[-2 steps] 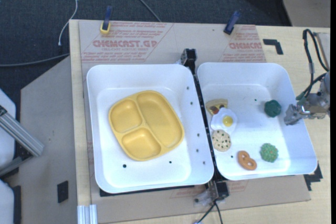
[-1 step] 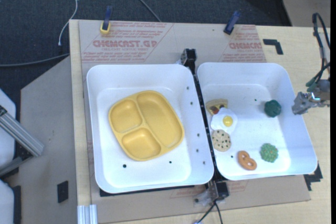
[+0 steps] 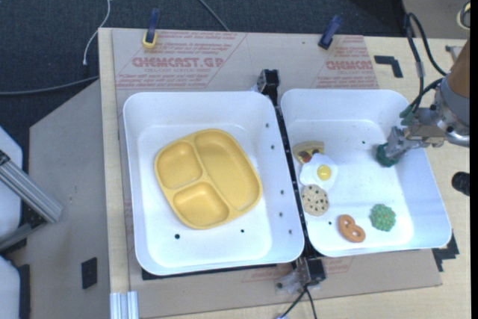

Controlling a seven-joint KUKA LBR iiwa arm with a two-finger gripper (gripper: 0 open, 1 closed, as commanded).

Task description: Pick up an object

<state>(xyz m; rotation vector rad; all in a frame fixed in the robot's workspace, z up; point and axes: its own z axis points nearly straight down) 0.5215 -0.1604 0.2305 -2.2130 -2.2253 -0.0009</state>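
1. I see the gripper [image 3: 394,149] low over the right bin [image 3: 426,183], near its right wall, with the arm [image 3: 459,97] reaching in from the right.
2. At the fingertips sits a small dark green object [image 3: 386,156], resting on the bin floor. It looks touched or nearly touched by the tip, but I cannot tell whether it is truly between the fingers, and I cannot tell whether they stand apart or together; the wrist hides them.
3. I judge this green object to be the target, with the step in hand being the descent and close.
4. To do it well, I would want the fingers straddling the object evenly, centred on it rather than nudging it from one side, since a small rounded thing on a smooth floor will likely skid away.
5. I would go down until the tips are just off the floor, close gently, then lift straight up and check that the object rises too.
6. Other candidates lie well apart from the gripper: a green broccoli floret [image 3: 383,217], a pretzel [image 3: 351,228], a cookie [image 3: 314,199], a fried egg [image 3: 320,172] and a small slice of pizza [image 3: 307,152] along the bin's left side.
7. The left bin [image 3: 142,160] holds a yellow divided plate [image 3: 208,177], which I leave alone.
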